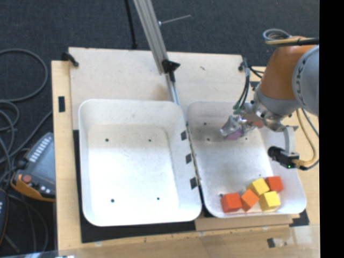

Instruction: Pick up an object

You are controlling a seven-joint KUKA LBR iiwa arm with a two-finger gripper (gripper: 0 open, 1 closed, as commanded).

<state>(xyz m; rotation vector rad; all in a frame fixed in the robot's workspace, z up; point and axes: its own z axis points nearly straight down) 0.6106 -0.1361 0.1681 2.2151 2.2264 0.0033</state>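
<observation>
Over the right bin, I am hovering; my jaws' state is unclear, blocks clustering at five o'clock.

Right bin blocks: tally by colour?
Orange wooden cubes: 3
Yellow wooden cubes: 2
Total: 5, clustered at the near edge of the right white bin.
</observation>
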